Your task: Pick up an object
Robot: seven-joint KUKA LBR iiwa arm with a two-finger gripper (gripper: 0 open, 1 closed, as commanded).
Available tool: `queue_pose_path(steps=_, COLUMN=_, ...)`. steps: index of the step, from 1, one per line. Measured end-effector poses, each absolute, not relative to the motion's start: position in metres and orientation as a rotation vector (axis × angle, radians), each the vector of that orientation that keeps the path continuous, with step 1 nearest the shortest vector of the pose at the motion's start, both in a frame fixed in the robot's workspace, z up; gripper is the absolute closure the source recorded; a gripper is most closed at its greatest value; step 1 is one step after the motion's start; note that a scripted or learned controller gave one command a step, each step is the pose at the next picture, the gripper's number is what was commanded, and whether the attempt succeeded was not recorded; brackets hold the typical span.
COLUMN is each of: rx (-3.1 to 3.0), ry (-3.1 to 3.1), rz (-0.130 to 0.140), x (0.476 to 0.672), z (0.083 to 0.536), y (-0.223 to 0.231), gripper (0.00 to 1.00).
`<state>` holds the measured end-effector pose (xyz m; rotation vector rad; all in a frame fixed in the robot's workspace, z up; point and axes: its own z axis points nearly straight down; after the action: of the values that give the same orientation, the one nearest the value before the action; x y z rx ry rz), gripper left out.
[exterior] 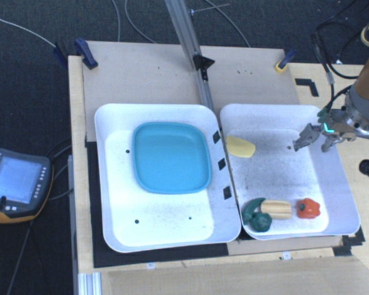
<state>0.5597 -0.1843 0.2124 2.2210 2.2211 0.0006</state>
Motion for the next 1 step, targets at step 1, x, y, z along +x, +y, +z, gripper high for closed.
queue_pose_path(steps=1, rx=2.221, ry=2.221, rz=0.001, x=0.5597, z=0.2124, y=-0.1843, gripper=0.0)
